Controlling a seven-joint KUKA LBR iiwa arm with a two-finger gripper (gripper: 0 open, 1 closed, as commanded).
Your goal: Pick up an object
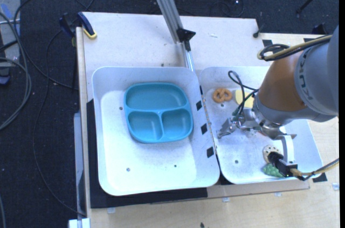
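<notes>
Arm (302, 87) cut off at right edge, covering much of right bin (237, 167). Yellow object (247, 103) partly hidden beneath wrist. Gripper (229, 129) finger state indeterminate.

Arm (318, 78): showing grey casing, orange band above wrist
Cables (237, 87): running black along the wrist
Gripper (229, 127): showing bare metal
</notes>
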